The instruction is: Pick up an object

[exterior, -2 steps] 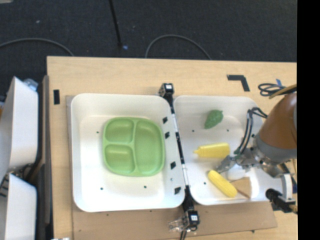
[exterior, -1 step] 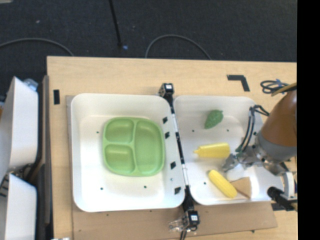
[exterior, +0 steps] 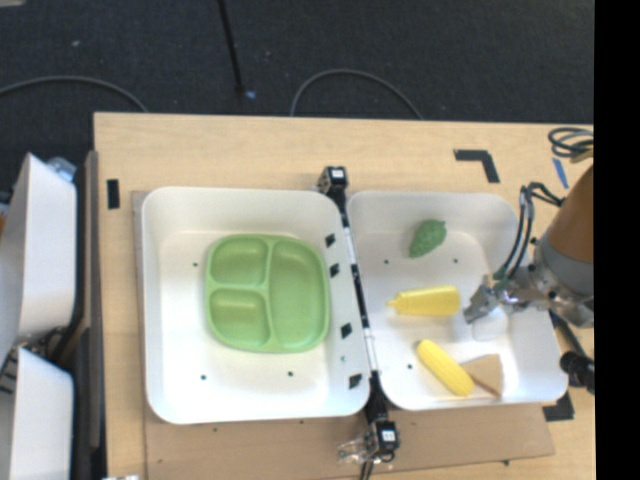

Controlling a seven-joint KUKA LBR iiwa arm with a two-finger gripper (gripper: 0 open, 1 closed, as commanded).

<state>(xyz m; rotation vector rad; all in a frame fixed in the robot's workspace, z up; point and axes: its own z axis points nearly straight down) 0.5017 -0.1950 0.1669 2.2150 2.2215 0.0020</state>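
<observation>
Approach is the step in hand, by your reading of the layout — nothing is lifted. The gripper sits low in the right bin, just right of the yellow bottle. How far the tool is open cannot be told from this view, and nothing shows in its grasp. Relative to the bottle: a green leafy piece lies above it, a yellow corn cob below it, and a tan wedge below and right. The green tray lies in the left bin, well left of the bottle. Expect the next move to need centring over the bottle before closing.
</observation>
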